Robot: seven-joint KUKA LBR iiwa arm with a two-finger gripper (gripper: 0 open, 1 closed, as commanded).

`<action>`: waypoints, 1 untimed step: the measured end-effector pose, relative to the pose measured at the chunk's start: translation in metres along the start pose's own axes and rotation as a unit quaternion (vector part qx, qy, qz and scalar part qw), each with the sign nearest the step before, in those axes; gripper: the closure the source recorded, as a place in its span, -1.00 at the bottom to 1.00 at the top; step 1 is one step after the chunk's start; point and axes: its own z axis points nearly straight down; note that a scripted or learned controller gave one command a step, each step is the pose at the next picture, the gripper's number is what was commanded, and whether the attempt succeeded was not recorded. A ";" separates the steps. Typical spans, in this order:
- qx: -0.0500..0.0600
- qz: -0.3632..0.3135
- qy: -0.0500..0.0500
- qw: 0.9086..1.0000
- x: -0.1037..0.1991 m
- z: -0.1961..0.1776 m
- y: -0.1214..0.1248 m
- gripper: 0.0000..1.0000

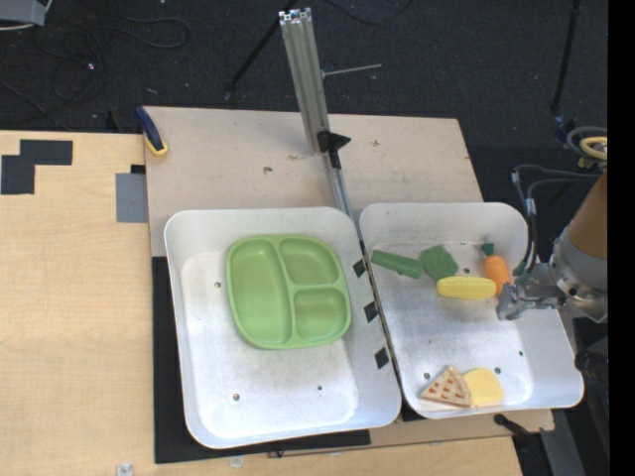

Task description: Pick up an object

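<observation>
Your gripper (510,303) hangs at the right bin's (451,365) right edge, just right of the yellow piece (466,288).

The yellow piece lies with its long axis across the bin, one end toward the tool; the orange carrot (496,268) sits just beyond it toward the far right corner. You cannot tell from here how the jaws stand. The green tray (289,292) rests in the left bin (198,365), well apart.

Two white bins sit side by side. The left bin (198,365) has a green plate (289,292) in it. The right bin (446,350) has a yellow banana (466,287), a green toy (417,263), an orange carrot (495,268) and a pizza slice (446,389). The gripper (513,300) is by the banana.
</observation>
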 end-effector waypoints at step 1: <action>0.000 0.000 0.000 1.000 -0.001 -0.053 0.001 1.00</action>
